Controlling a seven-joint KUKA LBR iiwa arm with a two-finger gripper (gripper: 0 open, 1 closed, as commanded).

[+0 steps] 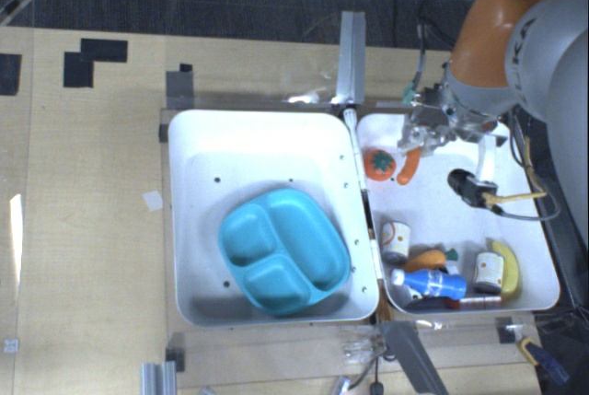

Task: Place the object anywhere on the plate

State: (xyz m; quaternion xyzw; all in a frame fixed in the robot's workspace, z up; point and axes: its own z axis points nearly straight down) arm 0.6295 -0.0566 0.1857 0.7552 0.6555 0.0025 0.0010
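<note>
End effector (425, 137) is up in the right bin (538, 227), near its back-left corner, and an orange carrot-shaped object (409, 165) hangs off its fingers, tilted, tip down. It looks clamped at the top end, so I read it as closed on the carrot, though the hold looks like it sits at the very end. Just left of it lies a tomato-like toy (378, 163), close to the divider (364, 200) between the 2 bins. Blue plate (283, 248), 3 compartments, sits in the left bin (198, 200), front-centre, well apart from the end effector. Rest of the clutter (can (396, 238), blue bottle (430, 284), banana (506, 266)) is at the front of the right bin, off the travel line. For the carry: lift enough to clear the divider wall with the dangling tip, not just the fingers. Move slow, since an end-pinch could let the carrot swing or slip. Aim for the big compartment, come down low before release so it won't roll off the rim. Any spot on the plate counts, so go for the middle.
</note>
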